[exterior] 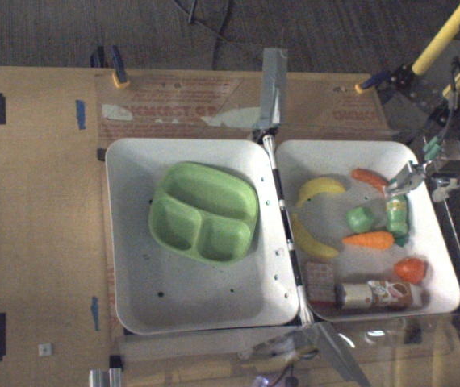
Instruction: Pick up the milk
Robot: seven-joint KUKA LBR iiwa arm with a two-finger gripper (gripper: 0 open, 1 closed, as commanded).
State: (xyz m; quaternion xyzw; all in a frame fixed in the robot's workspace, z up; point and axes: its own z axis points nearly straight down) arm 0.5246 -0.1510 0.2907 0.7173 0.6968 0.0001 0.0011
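The jaws [403, 180] hang over the far right part of the right bin [444, 248]; whether they stand open or closed I cannot tell. The milk [375, 294], a bottle lying on its side, rests along that bin's near wall, well apart from the jaws, nearer and slightly left. Its long axis runs left-right; the left end looks like the cap. Between them lie a green bottle [396, 216] and a carrot [368, 240].

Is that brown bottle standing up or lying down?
Lying down: the brown bottle with the printed label stretches sideways along the near wall of the right white bin.
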